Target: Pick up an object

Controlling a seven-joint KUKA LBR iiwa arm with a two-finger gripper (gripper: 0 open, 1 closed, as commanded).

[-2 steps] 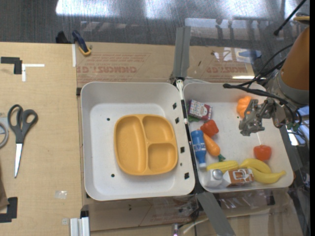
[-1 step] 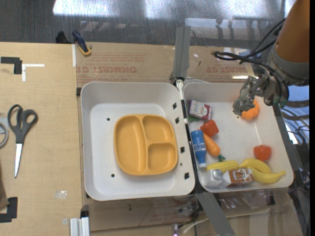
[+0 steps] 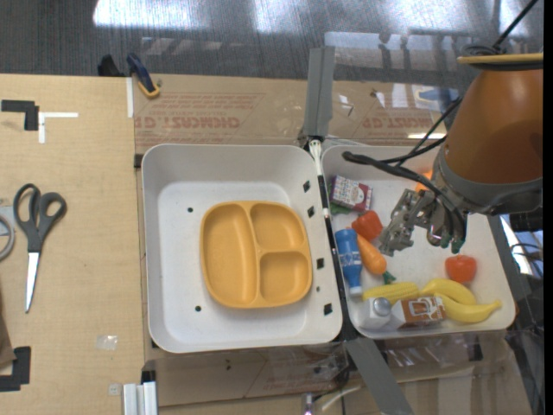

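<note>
While my metal two-finger claw [image 3: 421, 225] is hovering, apparently gripping nothing though I cannot tell its opening, an orange plastic carrot [image 3: 372, 255] is lying just left.

A light wooden surface [image 3: 78, 318] fills the left side, with black-handled scissors [image 3: 36, 232] lying on it. Beyond its far edge runs a dark ribbed floor [image 3: 259, 24], streaked with pale patches of reflected light [image 3: 173, 3].

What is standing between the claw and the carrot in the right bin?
Nothing visible. The claw hangs in the right bin, just right of the carrot; only bare bin floor shows between them. The blue bottle lies on the carrot's far side.
</note>
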